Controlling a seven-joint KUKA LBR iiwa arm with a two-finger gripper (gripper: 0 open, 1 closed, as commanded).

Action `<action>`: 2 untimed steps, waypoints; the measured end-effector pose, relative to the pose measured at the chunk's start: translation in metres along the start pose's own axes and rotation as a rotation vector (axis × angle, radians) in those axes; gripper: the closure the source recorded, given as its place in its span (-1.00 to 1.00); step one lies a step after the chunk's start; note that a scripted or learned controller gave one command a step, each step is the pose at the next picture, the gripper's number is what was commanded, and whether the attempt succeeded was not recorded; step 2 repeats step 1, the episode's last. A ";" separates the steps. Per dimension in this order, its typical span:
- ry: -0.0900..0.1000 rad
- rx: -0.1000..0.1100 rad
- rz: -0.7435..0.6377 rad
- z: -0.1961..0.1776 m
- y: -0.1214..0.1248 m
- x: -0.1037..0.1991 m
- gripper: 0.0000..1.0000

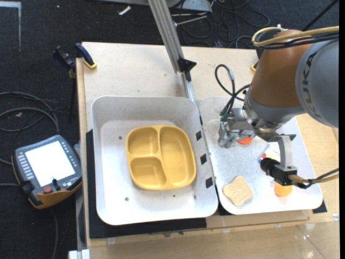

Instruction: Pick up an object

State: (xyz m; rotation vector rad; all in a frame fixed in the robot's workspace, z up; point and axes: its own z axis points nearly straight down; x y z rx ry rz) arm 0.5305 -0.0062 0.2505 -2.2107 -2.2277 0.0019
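My gripper hangs low over the left part of the right bin, under the grey and orange arm. A small red-orange thing lies just to its right, partly hidden by the wrist; whether they touch I cannot tell. A pale slice of bread lies at the bin's front, well below the gripper. An orange round thing sits at the front right. A tiny red piece shows between the two.
The left bin holds a yellow divided plate. A slanted metal rail runs down to the bins' shared wall. A teach pendant lies off the bench at left. Cables lie on the floor behind.
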 end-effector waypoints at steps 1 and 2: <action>0.001 0.000 0.000 0.015 -0.007 0.056 1.00; 0.001 0.000 0.000 0.015 -0.007 0.056 1.00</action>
